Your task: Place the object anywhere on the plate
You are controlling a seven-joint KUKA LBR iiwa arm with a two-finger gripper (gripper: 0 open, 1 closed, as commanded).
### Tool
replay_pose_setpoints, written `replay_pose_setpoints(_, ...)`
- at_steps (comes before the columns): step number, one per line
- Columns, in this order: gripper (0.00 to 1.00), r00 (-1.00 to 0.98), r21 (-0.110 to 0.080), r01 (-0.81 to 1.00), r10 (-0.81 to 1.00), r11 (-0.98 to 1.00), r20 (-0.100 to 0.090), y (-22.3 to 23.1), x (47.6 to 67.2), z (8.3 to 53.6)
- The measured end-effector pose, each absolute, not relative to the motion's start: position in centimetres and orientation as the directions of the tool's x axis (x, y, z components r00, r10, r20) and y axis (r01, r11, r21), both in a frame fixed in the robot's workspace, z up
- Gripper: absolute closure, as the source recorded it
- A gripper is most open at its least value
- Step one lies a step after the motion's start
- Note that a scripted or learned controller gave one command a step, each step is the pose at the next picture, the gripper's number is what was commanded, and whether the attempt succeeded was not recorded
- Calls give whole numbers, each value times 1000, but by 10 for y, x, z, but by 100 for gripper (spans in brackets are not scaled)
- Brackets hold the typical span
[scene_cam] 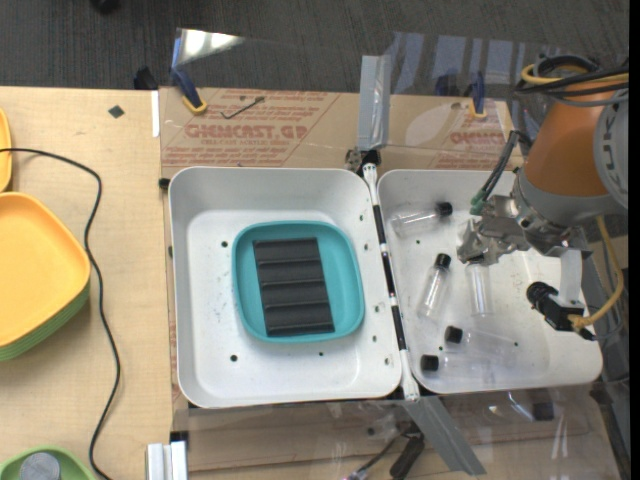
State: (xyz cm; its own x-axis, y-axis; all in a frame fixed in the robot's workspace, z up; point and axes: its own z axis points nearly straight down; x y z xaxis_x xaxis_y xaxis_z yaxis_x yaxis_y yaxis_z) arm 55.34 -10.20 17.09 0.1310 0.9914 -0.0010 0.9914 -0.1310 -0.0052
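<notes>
Tubes of clear plastic with black caps lie scattered in the right bin [590,368]. One tube [435,283] rests just left of the pincer [478,251], another [478,290] lies just below it, and a third [420,217] sits up and to the left. Whether the pincer is open or closed cannot be told. In the left bin [200,348] sits the teal plate [345,288], carrying a ribbed black block [292,286].
</notes>
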Motion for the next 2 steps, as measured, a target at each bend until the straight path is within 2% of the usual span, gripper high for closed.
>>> replay_pose_setpoints(1, 100, -55, -4, 998, 998, 55, 0, -29, 506, 191)
replay_pose_setpoints(2, 100, -280, -3, 960, 960, 280, -1, 70, 523, 190)
